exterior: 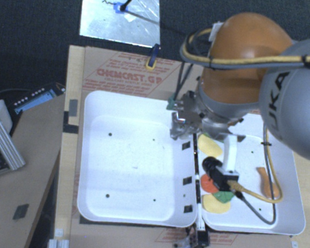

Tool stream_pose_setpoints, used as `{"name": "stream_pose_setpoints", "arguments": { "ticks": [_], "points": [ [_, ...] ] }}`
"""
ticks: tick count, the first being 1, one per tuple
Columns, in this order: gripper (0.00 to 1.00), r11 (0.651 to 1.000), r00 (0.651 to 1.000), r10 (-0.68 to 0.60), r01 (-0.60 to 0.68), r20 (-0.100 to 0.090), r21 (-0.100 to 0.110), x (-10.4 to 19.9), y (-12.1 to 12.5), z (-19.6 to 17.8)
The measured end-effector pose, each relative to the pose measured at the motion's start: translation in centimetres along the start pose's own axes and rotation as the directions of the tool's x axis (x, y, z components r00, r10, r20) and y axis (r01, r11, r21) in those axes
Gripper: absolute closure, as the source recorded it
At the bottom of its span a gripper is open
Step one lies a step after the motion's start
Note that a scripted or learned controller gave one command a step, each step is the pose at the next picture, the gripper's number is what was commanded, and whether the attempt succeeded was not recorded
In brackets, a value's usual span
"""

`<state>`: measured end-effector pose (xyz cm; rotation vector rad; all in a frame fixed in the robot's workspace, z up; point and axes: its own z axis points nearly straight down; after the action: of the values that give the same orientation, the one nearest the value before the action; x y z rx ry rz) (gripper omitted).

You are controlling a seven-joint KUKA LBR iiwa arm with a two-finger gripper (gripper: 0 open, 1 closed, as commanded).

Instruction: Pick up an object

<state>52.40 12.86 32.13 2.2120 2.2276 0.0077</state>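
Nothing is clamped yet, as far as can be seen. The gripper (178,129) is hung right over the far end of the divider (194,178), and whether it's open or closed can't be made out. A yellow piece (210,148) is seen just right of the divider. Nearer its front end, a red piece (208,183), a green piece (225,197) and a second yellow piece (216,205) are bunched together, touching. An orange piece (262,177) is found well right of the divider, alone. All are judged small, light and probably plasticky, so little squeeze should be needed. The uncrowded orange one is probably best gripped across its narrow middle.
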Motion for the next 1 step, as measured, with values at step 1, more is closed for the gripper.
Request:
{"name": "stream_pose_setpoints", "arguments": {
  "ticks": [1],
  "points": [
    [1.0,1.0,1.0,-0.004,0.004,0.0,0.009,5.96,-3.96,3.88]
  ]
}}
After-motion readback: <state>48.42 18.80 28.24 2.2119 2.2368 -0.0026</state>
